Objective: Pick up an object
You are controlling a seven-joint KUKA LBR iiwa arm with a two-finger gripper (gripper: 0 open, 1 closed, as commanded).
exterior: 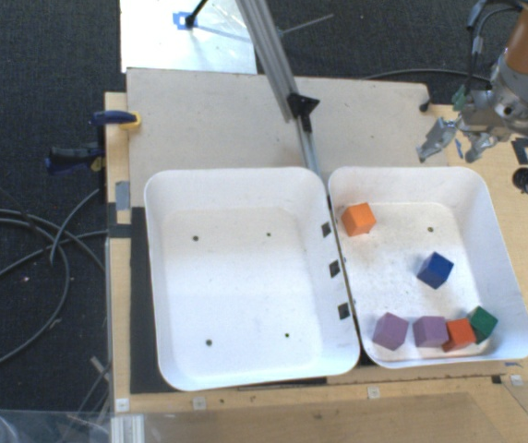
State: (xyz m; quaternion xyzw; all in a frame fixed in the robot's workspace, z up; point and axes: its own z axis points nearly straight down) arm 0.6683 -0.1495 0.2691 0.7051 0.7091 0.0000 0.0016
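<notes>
Here the gripper [456,146] hangs above the far rim of the right bin [497,212], fingers spread apart with nothing between them. Down in that bin, an orange cube [358,219] sits near the left wall and a blue cube [435,269] lies mid-floor. Along the near edge, two purple cubes [390,330] [429,331], a red-orange cube [459,334] and a green cube [483,323] line up, the last three touching.
</notes>
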